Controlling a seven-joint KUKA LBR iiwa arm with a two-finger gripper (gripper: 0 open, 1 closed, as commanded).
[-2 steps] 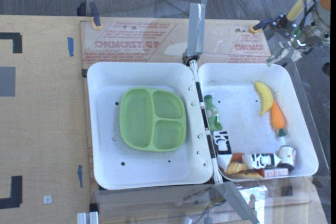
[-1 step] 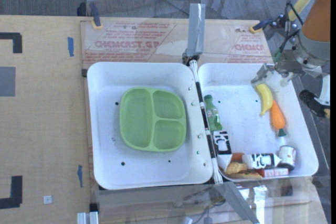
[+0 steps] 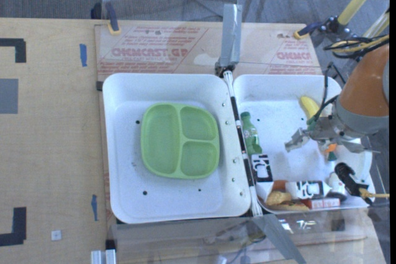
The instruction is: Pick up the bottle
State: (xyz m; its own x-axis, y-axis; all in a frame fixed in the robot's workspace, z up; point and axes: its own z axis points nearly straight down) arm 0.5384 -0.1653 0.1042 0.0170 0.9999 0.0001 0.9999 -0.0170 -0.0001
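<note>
Step in hand: the approach is judged to be under way; the green-capped clear plastic bottle [image 3: 251, 135] is not yet grasped.
Bottle place: it is seen lying at the left edge of the right shallow white bin [image 3: 272, 91], just beside the divider, in the middle of the frame, with its cap toward the top.
Gripper: the grey two-finger gripper [image 3: 296, 141] is seen at centre right of the frame, over the right bin and apart from the bottle; whether its fingers are spread or pressed together cannot be told, and nothing is seen between them.
Next move: a shift toward frame left is judged to be called for, then a descent over the bottle body, with the bin wall close on that side.
Bins: two are counted, the left shallow white bin [image 3: 120, 96] and the right one.
Plates: one light green three-compartment plastic plate [image 3: 180, 140] is counted, in the left bin.
Bottles: one is counted.
Other items: one yellow banana-shaped piece [image 3: 309, 106] is seen at upper right of the right bin; a cluster of small mixed packages [image 3: 303, 192] lies along its lower edge, too jumbled to be counted.
</note>
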